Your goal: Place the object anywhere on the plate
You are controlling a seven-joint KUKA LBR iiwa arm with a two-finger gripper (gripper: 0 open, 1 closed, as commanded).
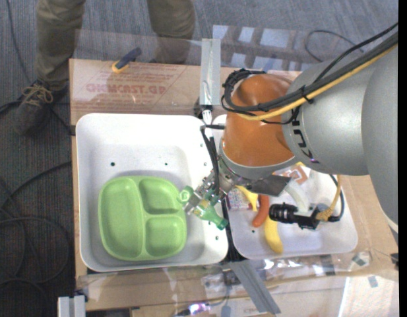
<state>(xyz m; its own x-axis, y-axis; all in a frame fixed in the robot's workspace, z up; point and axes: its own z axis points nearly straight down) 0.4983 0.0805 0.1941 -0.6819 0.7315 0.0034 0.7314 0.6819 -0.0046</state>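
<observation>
Just beside the green plate, the gripper pinches a green object.

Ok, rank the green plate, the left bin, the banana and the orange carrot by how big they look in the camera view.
Largest to smallest:
1. left bin
2. green plate
3. banana and carrot: both small, similar and partly hidden by the arm, so I won't rank them.

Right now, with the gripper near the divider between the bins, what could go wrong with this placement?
1. The green object at the gripper sits beside the plate, over bare bin floor; released here, it likely misses.
2. It hangs close to the divider wall, so it could snag or tip there.
</observation>
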